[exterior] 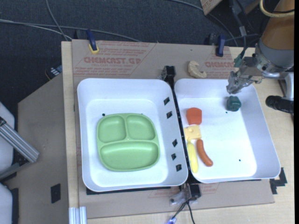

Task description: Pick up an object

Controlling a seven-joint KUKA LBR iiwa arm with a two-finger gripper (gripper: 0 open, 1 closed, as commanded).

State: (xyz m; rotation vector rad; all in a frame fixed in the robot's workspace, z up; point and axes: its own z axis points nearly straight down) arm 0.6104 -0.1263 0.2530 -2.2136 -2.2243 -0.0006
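While the arm's end hovers above it, the compact green object shows no clear long axis.

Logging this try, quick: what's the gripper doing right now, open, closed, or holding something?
Gripper: cannot be told; it hangs just above the dark green object in the right bin, with nothing seen held in it.

You see two bins: the left bin and the right bin both look like smooth white plastic with a soft sheen. The green tray looks like matt plastic. The tabletop looks like pale unfinished board, its far strip printed in red. The pincer looks like dull grey metal. The sausage and yellow piece look like smooth plastic, slightly glossy.
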